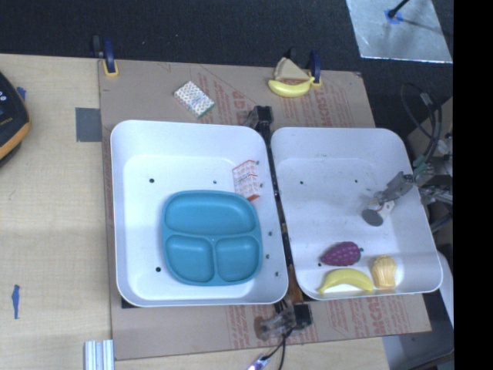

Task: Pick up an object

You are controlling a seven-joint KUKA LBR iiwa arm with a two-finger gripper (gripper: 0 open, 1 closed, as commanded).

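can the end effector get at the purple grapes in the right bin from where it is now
Probably yes. The end effector is over the right bin, the grapes lie uncovered just below it, and the banana sits beside them, not on top.

We saw a blue divided plate (211,236) and a small red-and-white packet (246,179) in the left bin (127,206). In the right bin (339,168) lay purple grapes (340,253), a banana (346,282) and a yellow corn piece (384,272), with the gripper (383,203) near its right wall.
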